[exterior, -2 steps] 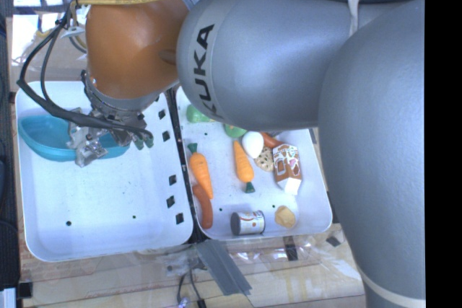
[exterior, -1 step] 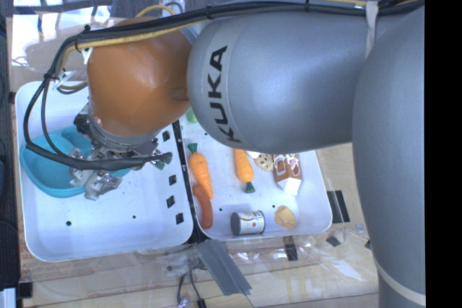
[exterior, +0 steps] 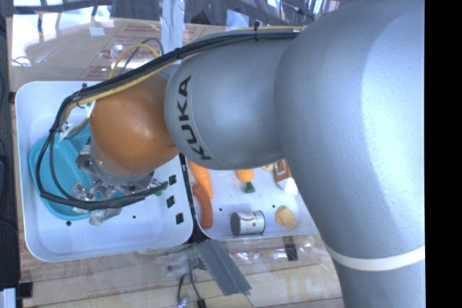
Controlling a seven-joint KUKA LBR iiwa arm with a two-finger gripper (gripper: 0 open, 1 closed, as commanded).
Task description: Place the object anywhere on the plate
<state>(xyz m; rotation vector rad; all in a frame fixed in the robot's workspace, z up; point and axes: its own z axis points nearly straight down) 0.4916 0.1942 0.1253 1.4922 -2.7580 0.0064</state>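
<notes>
A blue plate (exterior: 52,177) lies in the left white bin (exterior: 43,242), mostly covered by the arm. The arm's orange band (exterior: 130,130) and wrist hang directly over the plate, and the gripper (exterior: 101,187) points down at it from above. The wrist and black cables hide what is under the gripper. In the right bin (exterior: 245,231) lie two carrots (exterior: 203,191), a small can (exterior: 249,222) on its side, a small orange-and-green piece (exterior: 247,179) and a yellowish lump (exterior: 286,216).
The big grey arm (exterior: 303,104) covers most of the right bin and the bench's right side. A metal bracket (exterior: 224,267) sticks out at the front between the bins. Black cables (exterior: 50,155) loop around the wrist over the left bin.
</notes>
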